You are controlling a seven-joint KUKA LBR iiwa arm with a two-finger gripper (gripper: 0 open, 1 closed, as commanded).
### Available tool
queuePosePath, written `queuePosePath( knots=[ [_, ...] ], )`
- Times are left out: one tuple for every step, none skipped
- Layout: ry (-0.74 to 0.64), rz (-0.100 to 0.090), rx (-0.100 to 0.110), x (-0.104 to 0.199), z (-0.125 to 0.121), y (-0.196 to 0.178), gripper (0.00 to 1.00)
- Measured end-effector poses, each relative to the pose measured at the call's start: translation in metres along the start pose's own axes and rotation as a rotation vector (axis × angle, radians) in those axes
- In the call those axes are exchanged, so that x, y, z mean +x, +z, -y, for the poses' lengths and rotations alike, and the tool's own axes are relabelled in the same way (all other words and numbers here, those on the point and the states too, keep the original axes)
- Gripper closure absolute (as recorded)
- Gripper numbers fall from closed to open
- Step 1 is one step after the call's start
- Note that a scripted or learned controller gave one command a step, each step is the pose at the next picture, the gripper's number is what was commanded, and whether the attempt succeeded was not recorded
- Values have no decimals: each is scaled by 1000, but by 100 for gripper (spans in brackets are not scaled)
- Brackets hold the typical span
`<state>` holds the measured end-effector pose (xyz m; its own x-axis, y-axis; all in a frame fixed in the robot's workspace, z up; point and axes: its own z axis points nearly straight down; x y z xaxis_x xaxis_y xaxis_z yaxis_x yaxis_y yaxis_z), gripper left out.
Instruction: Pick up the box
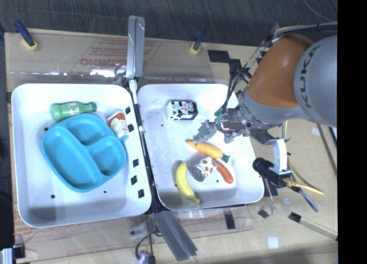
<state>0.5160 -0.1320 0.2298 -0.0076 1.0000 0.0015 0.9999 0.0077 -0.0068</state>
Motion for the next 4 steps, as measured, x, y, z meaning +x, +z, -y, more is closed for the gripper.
queuePosePath(
  knots=[
    [161, 1, 0, 92, -4, 38, 0],
    [65, 2, 0, 152, 39, 41, 0],
    [86, 2, 0, 192, -36, 41, 0],
    [-31, 1, -1, 126, 20, 40, 0]
  ],
)
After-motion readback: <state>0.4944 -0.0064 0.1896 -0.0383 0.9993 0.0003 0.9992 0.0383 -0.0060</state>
